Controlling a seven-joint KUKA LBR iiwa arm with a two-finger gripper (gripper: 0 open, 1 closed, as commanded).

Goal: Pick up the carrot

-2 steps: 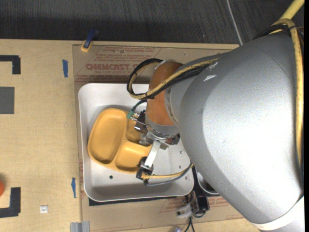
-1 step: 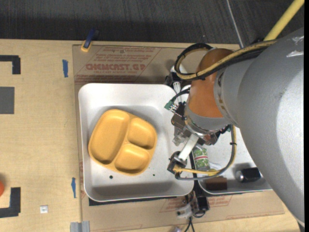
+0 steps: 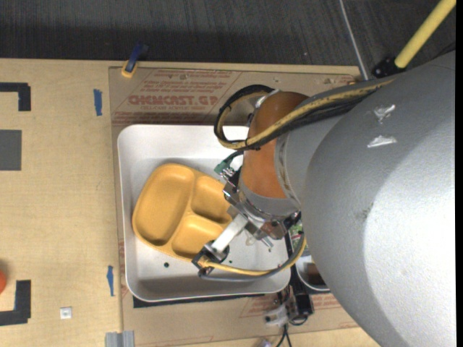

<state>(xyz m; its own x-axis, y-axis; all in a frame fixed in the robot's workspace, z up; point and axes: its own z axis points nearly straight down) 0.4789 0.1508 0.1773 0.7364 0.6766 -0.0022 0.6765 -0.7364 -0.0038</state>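
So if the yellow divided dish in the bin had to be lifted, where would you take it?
Probably by the outer rim of the yellow divided dish, on its left edge, coming straight down from above. The dish is broad and shallow, too wide to span, so only the rim offers a pinch. Bare floor of the bin lies beside that edge, while the arm covers the right side.

One white bin point(image 3: 137, 194) lies under the gripper point(image 3: 206, 255). One yellow divided tray point(image 3: 173, 204) sits in it, just left of the gripper (three compartments can be made out). One blue-and-yellow clip point(image 3: 132, 61) lies far up-left of the gripper on the tabletop point(image 3: 58, 194). Two blue tape strips point(image 3: 98, 101) mark the cardboard's left edge. One small red object point(image 3: 2, 282) shows far left.
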